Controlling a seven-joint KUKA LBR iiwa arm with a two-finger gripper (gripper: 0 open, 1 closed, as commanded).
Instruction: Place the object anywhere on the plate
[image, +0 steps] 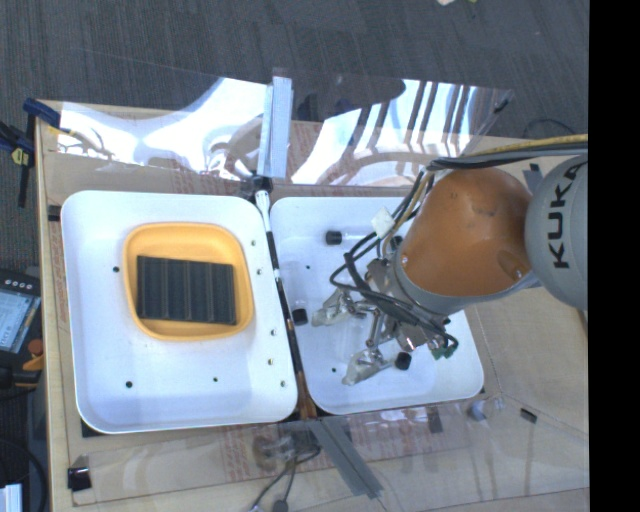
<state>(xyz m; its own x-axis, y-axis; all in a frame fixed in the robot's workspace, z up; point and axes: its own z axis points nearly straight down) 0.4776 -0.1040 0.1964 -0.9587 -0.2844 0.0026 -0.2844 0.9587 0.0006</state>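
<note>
The ribbed block (187, 289) lies flat on the yellow plate (140, 245), well apart from the gripper (343, 343) and beyond the divider (283, 300) that its tips point toward. The gripper hangs spread and empty over the right bin (310, 225). The placing looks done. A straight lift would best clear the divider and bin rim, with open room above.

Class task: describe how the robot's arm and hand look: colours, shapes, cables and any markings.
The arm is grey and rounded, with black "KUKA" lettering and a broad orange band above the wrist. Black cables loop around the wrist. The hand has two slim metallic fingers.
</note>
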